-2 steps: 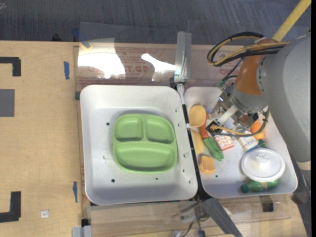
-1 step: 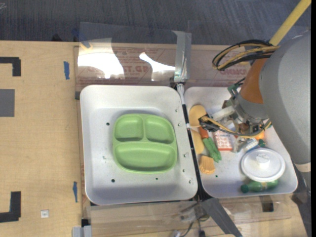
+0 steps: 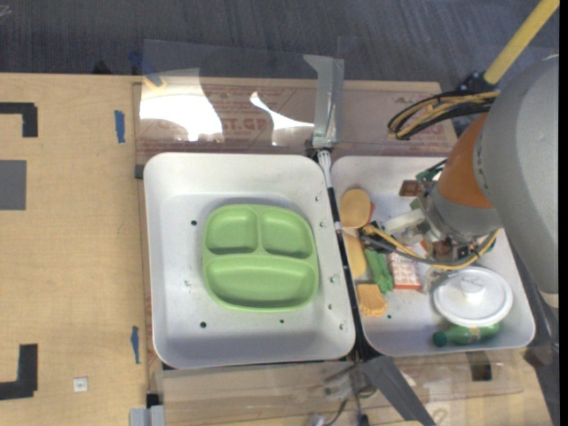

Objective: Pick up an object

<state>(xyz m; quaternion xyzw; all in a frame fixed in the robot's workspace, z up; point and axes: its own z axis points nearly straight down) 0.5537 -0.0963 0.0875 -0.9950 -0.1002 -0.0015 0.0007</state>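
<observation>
The right bin (image 3: pixel 519 327) holds a jumble of small objects. A wooden spoon (image 3: pixel 355 211) lies along its left side with the bowl end at the back. Beside the spoon are a long green piece (image 3: pixel 382 272), a tan piece (image 3: pixel 372 302) and a red-and-white packet (image 3: pixel 406 278). A round white container (image 3: pixel 471 295) sits near the front right, with a green object (image 3: pixel 465 335) just in front of it. My gripper (image 3: pixel 429 238) hangs low over the middle of this bin, below the orange band, largely hidden by the wrist, just behind the white container.
In the left bin (image 3: pixel 169 309) lies a green divided plate (image 3: pixel 261 256). A raised divider (image 3: pixel 335 238) separates the two bins. The grey arm covers the right bin's far right part. Yellow and black cables (image 3: pixel 426 109) loop behind the bin.
</observation>
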